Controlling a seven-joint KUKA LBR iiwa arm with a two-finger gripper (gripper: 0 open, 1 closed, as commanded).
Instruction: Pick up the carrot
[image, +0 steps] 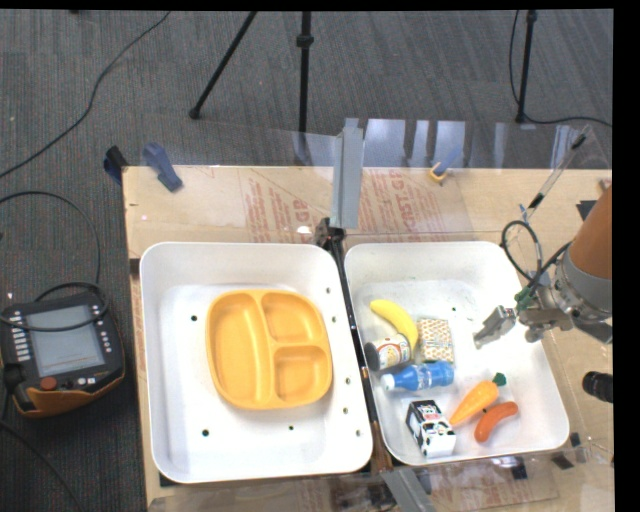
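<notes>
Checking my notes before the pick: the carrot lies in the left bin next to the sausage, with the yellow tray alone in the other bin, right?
Not quite. The camera view shows the carrot in the right bin, beside the sausage. The yellow tray sits alone in the left bin.

We see the claw (497, 326) hovering over the right bin (470, 262), above and apart from the carrot (474, 399), which lies beside a sausage (495, 420). A banana (394, 322), a blue bottle (419, 377) and a small carton (430, 427) sit nearby. The left bin (170, 300) holds a yellow tray (268, 347).
</notes>
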